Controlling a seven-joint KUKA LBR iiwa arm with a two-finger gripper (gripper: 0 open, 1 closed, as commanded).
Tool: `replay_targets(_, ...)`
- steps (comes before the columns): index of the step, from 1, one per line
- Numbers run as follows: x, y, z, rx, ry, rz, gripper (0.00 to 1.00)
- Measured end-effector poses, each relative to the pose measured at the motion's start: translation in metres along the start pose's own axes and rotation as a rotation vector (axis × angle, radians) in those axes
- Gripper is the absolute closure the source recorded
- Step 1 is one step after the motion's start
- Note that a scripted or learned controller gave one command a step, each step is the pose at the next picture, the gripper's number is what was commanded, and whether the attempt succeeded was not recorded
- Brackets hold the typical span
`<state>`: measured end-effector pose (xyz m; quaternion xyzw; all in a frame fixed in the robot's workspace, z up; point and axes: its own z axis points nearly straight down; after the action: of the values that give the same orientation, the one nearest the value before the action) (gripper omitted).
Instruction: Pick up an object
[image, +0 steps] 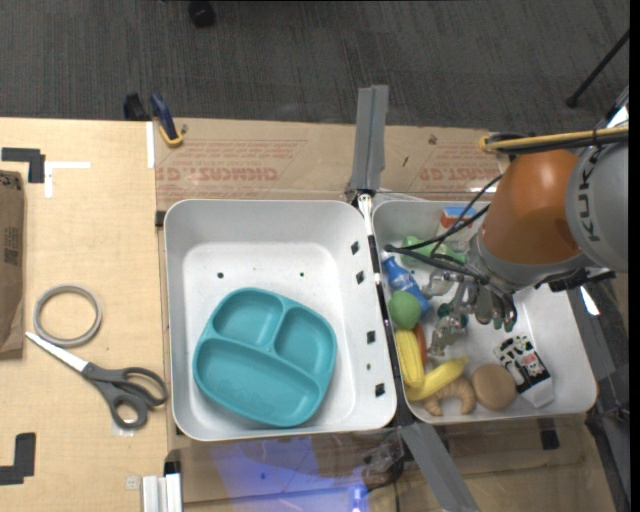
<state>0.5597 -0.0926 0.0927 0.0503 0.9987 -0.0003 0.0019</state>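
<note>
The pickable objects are heaped in the right bin (560, 405), along its left wall and near edge: a green ball (405, 309), a corn cob (409, 358), a banana (440, 379), a brown egg-shaped piece (492, 386), a tan curled piece (455, 401) and a black-and-white patterned block (523, 362). A blue-capped item (397, 273) is wedged just above the ball. They are crowded together, touching or overlapping, so a clean hold on any one is judged to be awkward.

The gripper (450, 328) is lowered among them, just right of the corn cob and ball and above the banana. Its lower end is tangled with cables and clutter, and whether anything is grasped cannot be told. It seems to be placed there because the heap is densest at that spot.

The arm's orange band (530, 215) is hung over the bin's far half, so part of the contents is hidden.

In the left bin (190, 240) a teal divided plate (265, 355) is set alone. On the bench to the left, scissors (105, 380) and a tape roll (67, 313) are laid well apart from the bins, out of the way.
</note>
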Motion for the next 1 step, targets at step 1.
replay_targets(1, 0.0265, -0.0050, 0.0005, 0.000, 0.003, 0.111, 0.00)
